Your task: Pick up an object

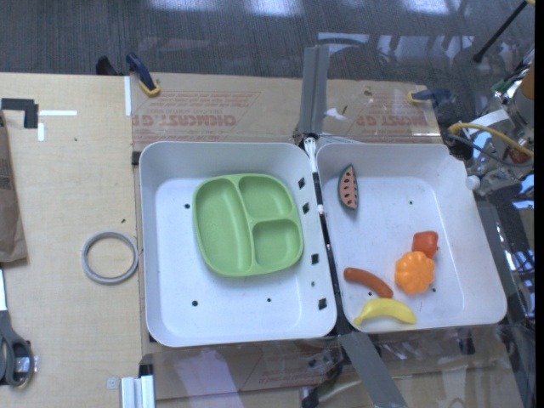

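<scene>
Fingers' state impossible to tell: arm hardware at tabletop's right edge lost in cable clutter. In the right bin (450, 185): watermelon slice (348, 187) near far-left corner; red piece (425, 243), orange pumpkin (414, 272), sausage (368, 281), banana (385, 312) toward near edge. In the left bin (161, 253): green divided plate (248, 223).

Green divided plate (249, 224) in left bin (161, 253), toy food in right bin (459, 228)

Bench (68, 194) under bins (161, 313), ring (110, 256), perhaps scissors (15, 357).
</scene>
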Motion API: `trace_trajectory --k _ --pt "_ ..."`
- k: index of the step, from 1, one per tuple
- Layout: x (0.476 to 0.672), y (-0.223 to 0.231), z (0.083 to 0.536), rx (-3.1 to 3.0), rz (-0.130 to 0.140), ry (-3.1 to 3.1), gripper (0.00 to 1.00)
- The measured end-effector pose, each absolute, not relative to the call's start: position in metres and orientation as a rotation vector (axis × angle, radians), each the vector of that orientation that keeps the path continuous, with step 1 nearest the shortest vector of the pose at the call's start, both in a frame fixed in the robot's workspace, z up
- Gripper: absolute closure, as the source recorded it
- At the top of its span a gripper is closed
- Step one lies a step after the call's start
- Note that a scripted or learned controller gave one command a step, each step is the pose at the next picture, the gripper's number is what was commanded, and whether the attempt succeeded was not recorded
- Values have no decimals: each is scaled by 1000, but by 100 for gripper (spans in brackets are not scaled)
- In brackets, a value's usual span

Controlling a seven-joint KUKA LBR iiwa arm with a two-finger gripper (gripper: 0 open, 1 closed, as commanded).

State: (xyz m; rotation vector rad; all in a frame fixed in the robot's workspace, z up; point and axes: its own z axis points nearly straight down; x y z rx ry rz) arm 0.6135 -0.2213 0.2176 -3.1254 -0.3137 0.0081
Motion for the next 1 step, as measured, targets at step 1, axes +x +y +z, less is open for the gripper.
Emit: trace_trajectory --k 1 --pt "634 -221 217 -3124 7 -323 100"
